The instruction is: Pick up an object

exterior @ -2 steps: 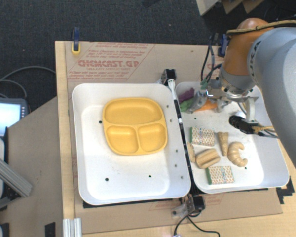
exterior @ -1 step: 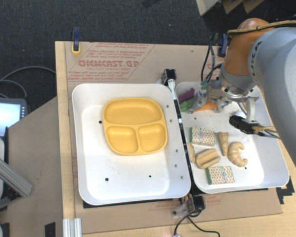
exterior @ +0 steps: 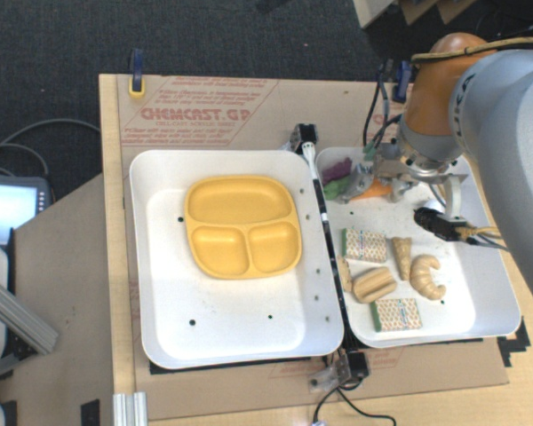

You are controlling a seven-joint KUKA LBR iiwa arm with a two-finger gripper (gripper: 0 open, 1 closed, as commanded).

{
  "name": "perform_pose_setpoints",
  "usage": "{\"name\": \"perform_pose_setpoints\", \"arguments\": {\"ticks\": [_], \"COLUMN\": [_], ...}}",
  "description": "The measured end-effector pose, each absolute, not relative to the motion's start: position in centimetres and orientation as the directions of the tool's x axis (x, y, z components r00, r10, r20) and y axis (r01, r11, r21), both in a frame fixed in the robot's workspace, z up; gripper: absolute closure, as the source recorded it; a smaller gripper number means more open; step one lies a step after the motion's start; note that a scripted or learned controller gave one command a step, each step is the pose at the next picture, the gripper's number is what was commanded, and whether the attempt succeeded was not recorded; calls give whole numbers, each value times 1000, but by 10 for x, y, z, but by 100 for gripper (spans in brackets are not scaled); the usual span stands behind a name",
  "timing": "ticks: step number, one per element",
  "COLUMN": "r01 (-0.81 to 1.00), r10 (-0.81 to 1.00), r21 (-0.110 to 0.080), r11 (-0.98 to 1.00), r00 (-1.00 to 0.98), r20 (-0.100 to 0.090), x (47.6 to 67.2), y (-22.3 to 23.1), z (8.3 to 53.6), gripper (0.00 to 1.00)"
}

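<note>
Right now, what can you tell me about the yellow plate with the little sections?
The yellow plate looks like smooth plastic with rounded corners. It has three compartments: one wide section at the far side and two smaller ones nearer the camera. It lies flat on the floor of the left bin, slightly toward the far side.

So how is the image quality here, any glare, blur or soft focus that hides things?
Camera view: even lighting, mild glare washing out the white bins; the yellow tray and croissant are sharp; the arm looms large and soft near the lens, and the gripper area is cluttered and hard to read.
</note>
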State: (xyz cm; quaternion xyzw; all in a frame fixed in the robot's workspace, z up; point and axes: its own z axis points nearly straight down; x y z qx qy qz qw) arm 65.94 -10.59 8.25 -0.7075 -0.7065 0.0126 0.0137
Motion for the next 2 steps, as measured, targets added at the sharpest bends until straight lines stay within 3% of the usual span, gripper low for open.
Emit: {"name": "perform_pose_setpoints", "arguments": {"ticks": [2], "r01": [999], "r10": [1000], "r21": [-35], "r11": [-4], "r00": [4], "r20": [-9], "x": [659], "y": [-101], "z": [83], "gripper": [0]}}
